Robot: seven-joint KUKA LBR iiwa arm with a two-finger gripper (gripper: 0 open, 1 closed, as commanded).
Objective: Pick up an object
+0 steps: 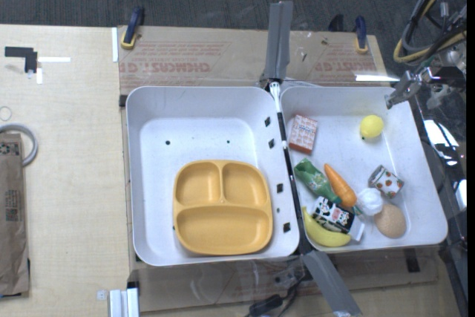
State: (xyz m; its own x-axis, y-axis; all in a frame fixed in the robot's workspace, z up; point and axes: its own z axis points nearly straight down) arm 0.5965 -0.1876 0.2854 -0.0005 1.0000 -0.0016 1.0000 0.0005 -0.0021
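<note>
Beyond the far right corner of the right bin, the tool hangs at the bin's rim, with cables and arm hardware crowded behind it; its state cannot be told from here, and nothing is seen in its grasp. Below and to the left of the tool, inside that bin, lie the candidates for picking. Nearest is a yellow ball, alone on bare floor. Farther off sits a small orange-and-white carton near the divider. Farthest from the tool, a cluster: a carrot across a green packet, a banana under a black-and-white carton, a white ball, a patterned cup and a tan egg, several touching. Well to the left of the tool, the left bin holds a yellow divided plate. Judged from this, the task stands at its approach step, with no object yet chosen or lifted. The next move calls for travel inward over the bin and a descent onto one item; the isolated yellow ball looks the least obstructed, though its roundness may let it slip.
</note>
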